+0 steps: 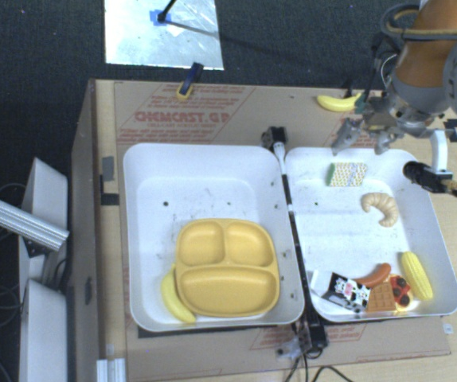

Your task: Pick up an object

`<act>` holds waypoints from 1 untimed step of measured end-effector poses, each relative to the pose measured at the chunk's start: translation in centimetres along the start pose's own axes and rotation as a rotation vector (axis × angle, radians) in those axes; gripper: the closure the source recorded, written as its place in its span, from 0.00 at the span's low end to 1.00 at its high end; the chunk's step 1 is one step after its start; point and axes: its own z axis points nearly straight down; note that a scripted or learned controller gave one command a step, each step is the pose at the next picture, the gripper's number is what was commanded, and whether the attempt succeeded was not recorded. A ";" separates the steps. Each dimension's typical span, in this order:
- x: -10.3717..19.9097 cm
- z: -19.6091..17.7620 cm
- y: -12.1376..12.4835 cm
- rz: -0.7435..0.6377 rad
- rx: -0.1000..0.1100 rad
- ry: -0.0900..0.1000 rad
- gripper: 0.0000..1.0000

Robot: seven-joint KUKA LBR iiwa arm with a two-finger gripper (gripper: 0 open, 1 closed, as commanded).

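Two white bins side by side across the middle of the frame. Left bin (pixel 149 173) carrying a yellow tray (pixel 227 267) at its lower centre, with a banana (pixel 173 299) tucked against the tray's lower-left edge. Right bin (pixel 324 237) holding the loose pickable items, scattered apart, probably so that each can be taken singly: a patterned sponge (pixel 347 173) at upper centre, a croissant (pixel 381 207) just right of it and lower, then along the lower edge a cow-print box (pixel 343 290), a sausage (pixel 373 274), a waffle (pixel 381 297) and a corn cob (pixel 415 274) crowded near each other. Second banana (pixel 338 101) lying outside the bins, on the bench at upper right.

Arm entering from the upper right, orange band high in the corner, wrist pointing down and leftward. Gripper (pixel 365 140) poised above the right bin's upper rim, fingers (pixel 346 138) spread apart with nothing between them, apparently ready to descend. Nearest candidate judged to be the sponge, just below the fingertips and slightly left; nothing lifted yet
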 end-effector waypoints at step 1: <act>-6.2 7.4 -2.8 0.001 0.002 -0.001 0.00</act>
